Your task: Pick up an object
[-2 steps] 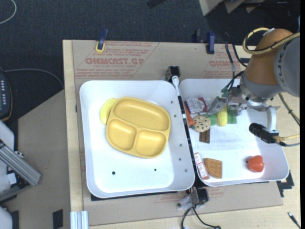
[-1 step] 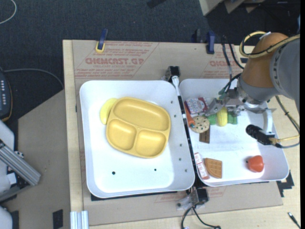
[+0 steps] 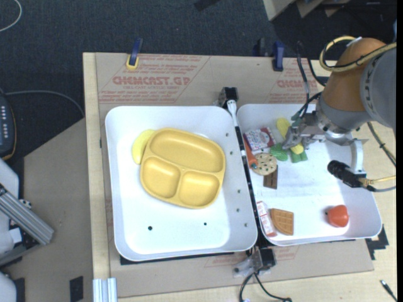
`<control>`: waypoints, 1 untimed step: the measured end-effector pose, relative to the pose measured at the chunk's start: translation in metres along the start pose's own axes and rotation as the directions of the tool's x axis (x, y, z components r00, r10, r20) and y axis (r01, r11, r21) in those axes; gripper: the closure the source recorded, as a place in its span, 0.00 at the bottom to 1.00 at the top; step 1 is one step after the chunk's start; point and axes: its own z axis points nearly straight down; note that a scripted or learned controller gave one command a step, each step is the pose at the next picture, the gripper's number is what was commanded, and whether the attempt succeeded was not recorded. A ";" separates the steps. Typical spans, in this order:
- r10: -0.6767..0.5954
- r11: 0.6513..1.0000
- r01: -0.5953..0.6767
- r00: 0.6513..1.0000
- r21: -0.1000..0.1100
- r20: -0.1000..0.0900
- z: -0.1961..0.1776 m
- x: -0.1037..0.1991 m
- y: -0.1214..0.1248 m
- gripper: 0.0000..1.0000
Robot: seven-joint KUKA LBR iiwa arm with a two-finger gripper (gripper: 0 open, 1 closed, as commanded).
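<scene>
Camera view: the arm reaches in from the right and its claw sits low over the upper part of the right bin, among a tight cluster of small things. I cannot tell how wide the claw stands; the wrist body hides that.

Just under and beside it lie green pieces, a yellow bit, a red-and-white packet, a round cookie and a dark brown bar. Any of these could be the target, but the green pieces look nearest, seemingly touching the claw.

The main risk, as I judge it, is crowding. The pieces lie so near each other that a closing claw may pinch two at once, or nudge one aside and close on nothing. The green pieces look small and low, so the claw could slip over them or scrape the bin floor. A flat packet would be hard to catch from above.

A waffle and a red ball lie well apart near the front rim, out of the way. The left bin holds a yellow tray, with the bin walls between it and the claw, so it seems in no danger. The counter lies under both bins.
</scene>
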 end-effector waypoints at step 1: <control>0.001 1.000 -0.001 1.000 0.007 -0.002 -0.059 -0.009 0.000 1.00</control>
